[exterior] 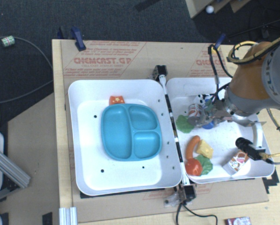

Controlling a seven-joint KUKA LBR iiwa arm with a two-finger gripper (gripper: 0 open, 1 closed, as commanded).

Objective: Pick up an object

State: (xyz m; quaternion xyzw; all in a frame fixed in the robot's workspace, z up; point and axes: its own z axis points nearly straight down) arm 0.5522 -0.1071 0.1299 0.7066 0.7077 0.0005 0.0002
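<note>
Gripper [207,112] was low in the right bin [224,142], toward its far left part. Arm [252,86] came in over the bin's far right corner. Open or closed: could not tell, the wrist blocked the view from above.

- Blue piece [208,124] just at the near side of the gripper, partly under it; contact unclear.
- Green lump [183,123] beside it to the left, close against the bin's left wall.
- Sausage [192,146] nearer the camera, lying at a slant, with a yellow piece [205,149] touching its right side.
- Tomato [193,167] in the near left corner, a green leaf [206,164] against it.
- Small carton [238,162] near the right bin's near right edge, well apart from the gripper.

Nothing seen lifted; every object lay on the bin floor.

Left bin [84,125] held a blue divided plate [130,131] at its middle and an orange block [116,100] just past the plate's far rim.
</note>
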